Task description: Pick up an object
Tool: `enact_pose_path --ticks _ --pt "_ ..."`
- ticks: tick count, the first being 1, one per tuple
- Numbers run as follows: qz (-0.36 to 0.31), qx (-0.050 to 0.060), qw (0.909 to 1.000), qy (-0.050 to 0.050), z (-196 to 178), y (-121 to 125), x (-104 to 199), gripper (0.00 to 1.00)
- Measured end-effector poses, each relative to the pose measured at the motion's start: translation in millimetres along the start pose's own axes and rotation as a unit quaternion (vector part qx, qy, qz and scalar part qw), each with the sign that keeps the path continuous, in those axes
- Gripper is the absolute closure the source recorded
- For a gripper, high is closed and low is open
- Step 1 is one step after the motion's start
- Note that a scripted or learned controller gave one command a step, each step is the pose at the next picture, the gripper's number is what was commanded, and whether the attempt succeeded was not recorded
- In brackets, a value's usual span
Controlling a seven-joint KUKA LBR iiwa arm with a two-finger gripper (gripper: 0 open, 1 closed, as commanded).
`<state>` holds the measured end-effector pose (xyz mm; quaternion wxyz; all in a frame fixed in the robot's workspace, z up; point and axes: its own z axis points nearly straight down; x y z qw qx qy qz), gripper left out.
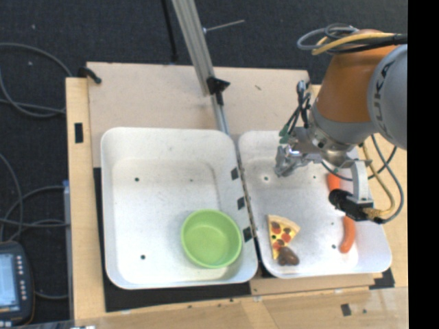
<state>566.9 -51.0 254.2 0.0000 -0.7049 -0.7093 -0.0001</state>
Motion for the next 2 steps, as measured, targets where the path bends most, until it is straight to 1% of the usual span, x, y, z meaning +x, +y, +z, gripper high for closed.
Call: enact_pose_path --ticks 1,2 --pt "0.0 0.0 1.0 0.0 11 2 55 1.0" --pt "-0.001 0.0 1.0 0.001 10 1 99 1.0"
